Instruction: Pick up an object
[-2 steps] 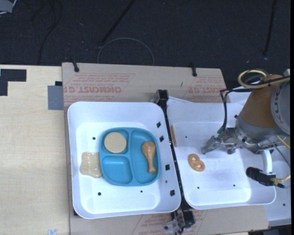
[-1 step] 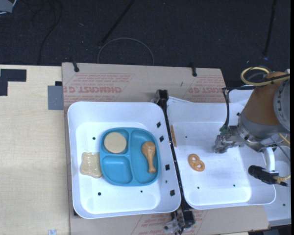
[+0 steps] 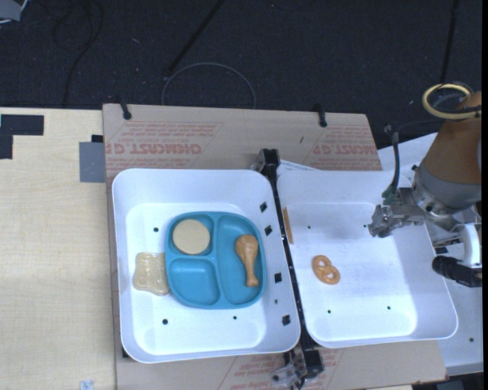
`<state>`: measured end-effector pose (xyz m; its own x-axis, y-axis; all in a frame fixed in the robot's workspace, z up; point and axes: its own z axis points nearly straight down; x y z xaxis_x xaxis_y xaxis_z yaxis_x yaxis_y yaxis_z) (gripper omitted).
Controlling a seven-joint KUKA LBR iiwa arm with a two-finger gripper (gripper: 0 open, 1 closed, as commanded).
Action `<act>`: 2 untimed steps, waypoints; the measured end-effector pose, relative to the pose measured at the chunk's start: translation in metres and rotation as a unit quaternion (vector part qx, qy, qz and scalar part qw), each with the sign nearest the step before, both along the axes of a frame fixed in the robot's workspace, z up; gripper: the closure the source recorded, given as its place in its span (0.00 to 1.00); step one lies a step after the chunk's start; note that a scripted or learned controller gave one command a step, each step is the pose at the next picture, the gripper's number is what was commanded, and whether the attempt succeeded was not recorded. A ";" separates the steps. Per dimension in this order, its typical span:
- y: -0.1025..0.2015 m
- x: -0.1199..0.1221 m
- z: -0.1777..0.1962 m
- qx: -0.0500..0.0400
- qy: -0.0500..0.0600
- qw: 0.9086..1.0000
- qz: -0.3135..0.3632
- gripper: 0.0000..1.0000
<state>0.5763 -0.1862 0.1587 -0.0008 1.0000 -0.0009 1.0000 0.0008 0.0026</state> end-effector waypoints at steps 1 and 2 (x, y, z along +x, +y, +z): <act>-0.001 0.001 0.052 0.000 0.000 1.000 0.000 1.00; 0.043 0.014 0.052 0.001 0.002 1.000 0.001 1.00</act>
